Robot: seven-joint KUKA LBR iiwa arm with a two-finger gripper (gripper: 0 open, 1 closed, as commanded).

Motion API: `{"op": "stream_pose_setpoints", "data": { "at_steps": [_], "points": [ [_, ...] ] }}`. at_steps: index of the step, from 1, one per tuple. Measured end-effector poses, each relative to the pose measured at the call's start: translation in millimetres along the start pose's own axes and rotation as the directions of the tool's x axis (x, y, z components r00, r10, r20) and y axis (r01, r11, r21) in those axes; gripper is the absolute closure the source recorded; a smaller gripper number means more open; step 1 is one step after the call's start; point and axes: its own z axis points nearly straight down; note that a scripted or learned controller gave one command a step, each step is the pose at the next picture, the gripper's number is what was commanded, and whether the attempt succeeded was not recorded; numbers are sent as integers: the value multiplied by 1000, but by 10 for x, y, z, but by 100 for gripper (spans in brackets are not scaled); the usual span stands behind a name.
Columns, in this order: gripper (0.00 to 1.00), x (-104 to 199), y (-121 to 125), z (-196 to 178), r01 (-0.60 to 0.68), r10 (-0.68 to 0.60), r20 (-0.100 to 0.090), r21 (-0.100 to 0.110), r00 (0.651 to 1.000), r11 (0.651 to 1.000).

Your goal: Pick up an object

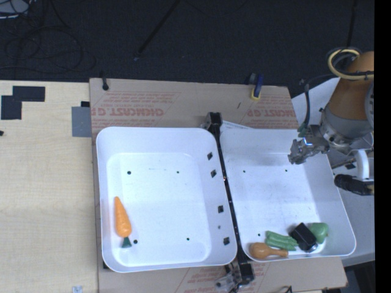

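Two white bins sit on cardboard. Your gripper [297,152], grip state unreadable, hovers above the right bin [269,182]; lower squarely over the black block [303,236] near its front rim

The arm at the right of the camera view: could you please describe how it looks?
The arm has an orange band over a grey wrist section, with a yellowish cable loop on top and dark cables alongside. Its end effector is small, grey and metallic.
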Motion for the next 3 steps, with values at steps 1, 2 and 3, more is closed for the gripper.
{"op": "stream_pose_setpoints", "data": {
  "at_steps": [1, 2, 3],
  "points": [
    [100, 5, 9, -138, 1, -1, 0, -3, 1000, 1000],
    [100, 839, -314, 464, 7, -7, -5, 4, 1000, 1000],
    [100, 792, -296, 333, 1, -1, -2, 0, 1000, 1000]
  ]
}}
